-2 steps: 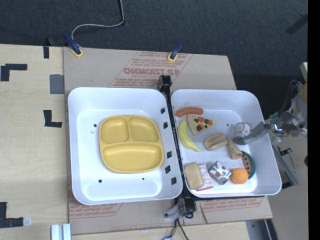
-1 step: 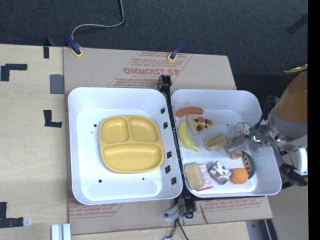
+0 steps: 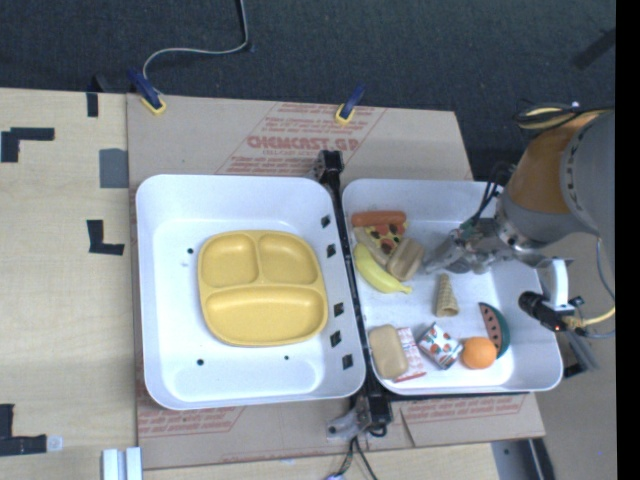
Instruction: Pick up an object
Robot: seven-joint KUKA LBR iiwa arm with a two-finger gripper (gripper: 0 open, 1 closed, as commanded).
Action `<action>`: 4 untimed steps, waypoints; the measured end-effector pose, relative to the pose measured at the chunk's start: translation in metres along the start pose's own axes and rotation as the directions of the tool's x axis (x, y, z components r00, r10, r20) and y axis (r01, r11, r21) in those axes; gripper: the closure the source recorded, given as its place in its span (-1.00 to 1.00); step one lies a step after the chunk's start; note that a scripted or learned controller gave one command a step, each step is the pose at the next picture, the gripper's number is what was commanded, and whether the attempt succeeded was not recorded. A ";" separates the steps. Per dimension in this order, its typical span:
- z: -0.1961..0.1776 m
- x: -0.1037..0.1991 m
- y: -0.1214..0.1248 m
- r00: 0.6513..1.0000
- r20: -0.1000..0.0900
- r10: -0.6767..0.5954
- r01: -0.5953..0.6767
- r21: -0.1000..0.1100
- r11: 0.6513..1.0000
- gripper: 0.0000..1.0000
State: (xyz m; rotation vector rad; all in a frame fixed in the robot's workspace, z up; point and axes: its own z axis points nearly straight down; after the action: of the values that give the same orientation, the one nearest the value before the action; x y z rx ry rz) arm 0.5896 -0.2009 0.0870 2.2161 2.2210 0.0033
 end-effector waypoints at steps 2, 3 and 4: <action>-0.214 0.060 -0.006 1.000 0.000 0.000 0.000 0.001 1.000 1.00; -0.213 0.059 -0.007 1.000 0.000 0.001 -0.001 0.004 1.000 -1.00; -0.010 0.045 0.020 1.000 -0.001 0.001 -0.001 0.005 1.000 -1.00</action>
State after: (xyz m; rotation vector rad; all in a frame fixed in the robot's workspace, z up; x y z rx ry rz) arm 0.6093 -0.1555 0.0967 2.2203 2.2222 -0.0009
